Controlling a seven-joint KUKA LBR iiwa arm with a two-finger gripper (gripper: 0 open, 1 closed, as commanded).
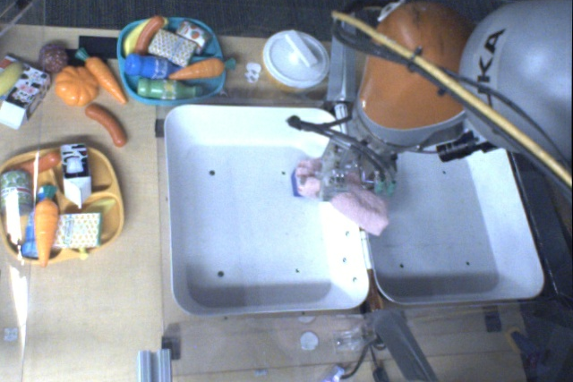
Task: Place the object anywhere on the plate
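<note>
**Hovering at the bin divide with a pink object underneath**

Reaching in from the right, the arm (421,76) hangs its end effector (358,174) over the seam between the left bin (233,282) and the right bin (466,282). A pink object (363,208) sits directly below it, near the left bin's right wall, with a smaller pink-and-blue piece (307,179) just beside it. Whether the object is gripped or merely lying under the tool cannot be told, nor how wide the end effector stands.

Risks, as I judge them: a weak or missing grasp would leave the object behind on lifting. It looks soft, so it could sag free or snag on the bin wall. A white plate (295,58) lies well apart on the surface beyond the bins; a long carry raises the chance of dropping it.
</note>
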